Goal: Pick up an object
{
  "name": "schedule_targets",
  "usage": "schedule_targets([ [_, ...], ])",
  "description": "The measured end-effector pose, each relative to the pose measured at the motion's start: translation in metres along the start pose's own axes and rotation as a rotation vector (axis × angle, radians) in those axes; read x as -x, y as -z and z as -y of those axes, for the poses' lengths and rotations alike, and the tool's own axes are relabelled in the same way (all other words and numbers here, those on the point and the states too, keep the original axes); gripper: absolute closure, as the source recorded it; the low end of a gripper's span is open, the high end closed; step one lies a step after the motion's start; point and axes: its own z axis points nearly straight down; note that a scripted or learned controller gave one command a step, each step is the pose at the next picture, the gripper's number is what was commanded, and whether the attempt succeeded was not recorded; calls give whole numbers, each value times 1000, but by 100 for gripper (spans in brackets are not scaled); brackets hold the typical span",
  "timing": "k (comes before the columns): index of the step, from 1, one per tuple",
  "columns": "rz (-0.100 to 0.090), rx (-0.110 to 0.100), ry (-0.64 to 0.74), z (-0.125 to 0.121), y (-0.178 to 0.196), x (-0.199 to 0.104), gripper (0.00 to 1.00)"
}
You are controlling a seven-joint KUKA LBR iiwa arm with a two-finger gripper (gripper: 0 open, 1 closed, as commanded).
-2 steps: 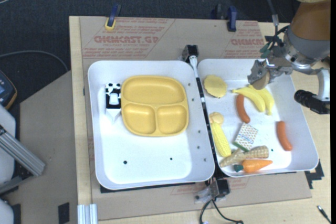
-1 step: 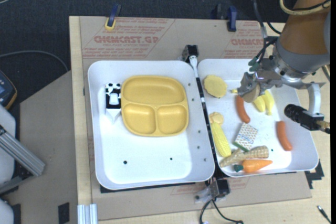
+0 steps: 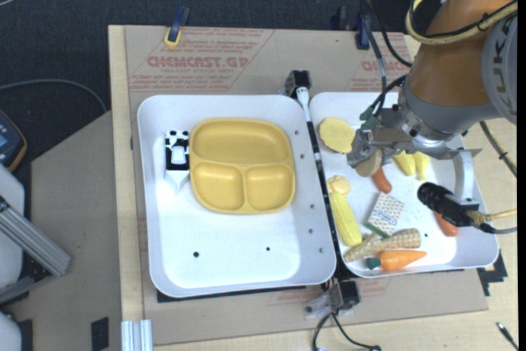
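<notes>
End effector (image 3: 364,158) over right bin (image 3: 485,255) | grip state unclear | carrot piece (image 3: 380,179) just below

two white bins (image 3: 156,201), one yellow tray (image 3: 242,164), two carrots (image 3: 401,259)

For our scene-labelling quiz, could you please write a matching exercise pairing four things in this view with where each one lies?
Things
1. yellow divided tray
2. corn cob
3. orange carrot
4. black-and-white block

Places
A. near the front edge of the right bin
B. left bin, beside the tray's left edge
C. middle of the left bin
D. along the right bin's left side

Pairs: 1-C, 2-D, 3-A, 4-B
</notes>
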Motion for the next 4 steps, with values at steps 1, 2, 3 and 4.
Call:
schedule_targets([
  [1,1,0,-4,15,-17,-11,100],
  [2,2,6,-3,24,0,-17,100],
  [3,3,2,-6,22,-7,-4,100],
  [4,3,2,-4,15,-16,-8,100],
])
